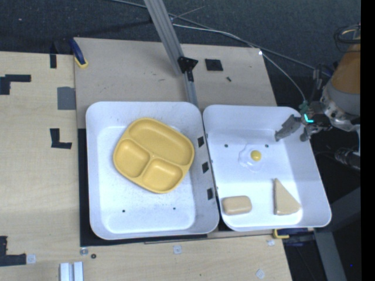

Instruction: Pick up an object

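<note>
left bin: yellow divided plate lying flat | right bin: fried egg toy mid-floor, tan oblong piece and tan wedge near front edge | gripper: over right bin's upper right corner, fingers spread, nothing between them

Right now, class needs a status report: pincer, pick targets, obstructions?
Pincer open over right bin's upper-right rim, holding nothing. Fried egg nearest, untouched. Path clear.
</note>
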Controlling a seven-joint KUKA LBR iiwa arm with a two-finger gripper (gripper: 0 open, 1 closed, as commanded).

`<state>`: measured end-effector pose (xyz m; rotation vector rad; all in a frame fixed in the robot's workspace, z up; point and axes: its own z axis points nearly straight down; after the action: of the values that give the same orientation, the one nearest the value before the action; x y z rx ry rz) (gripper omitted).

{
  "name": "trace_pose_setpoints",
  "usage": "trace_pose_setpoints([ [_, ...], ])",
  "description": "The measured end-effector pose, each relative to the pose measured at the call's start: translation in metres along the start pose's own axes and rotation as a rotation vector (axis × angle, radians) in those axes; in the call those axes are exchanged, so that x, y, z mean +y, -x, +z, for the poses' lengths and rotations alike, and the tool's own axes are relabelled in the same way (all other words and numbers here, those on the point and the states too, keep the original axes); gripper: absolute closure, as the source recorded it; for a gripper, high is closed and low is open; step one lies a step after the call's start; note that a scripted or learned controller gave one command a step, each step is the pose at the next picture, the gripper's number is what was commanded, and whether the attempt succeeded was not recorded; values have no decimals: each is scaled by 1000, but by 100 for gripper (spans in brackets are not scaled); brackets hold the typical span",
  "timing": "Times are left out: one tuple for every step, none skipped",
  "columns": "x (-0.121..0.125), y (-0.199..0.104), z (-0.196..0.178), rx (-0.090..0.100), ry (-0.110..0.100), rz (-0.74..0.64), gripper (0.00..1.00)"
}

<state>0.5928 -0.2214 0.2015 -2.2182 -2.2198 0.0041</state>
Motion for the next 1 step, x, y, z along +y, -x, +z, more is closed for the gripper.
trace_pose_setpoints([
  [1,0,-1,-1,3,-1,0],
])
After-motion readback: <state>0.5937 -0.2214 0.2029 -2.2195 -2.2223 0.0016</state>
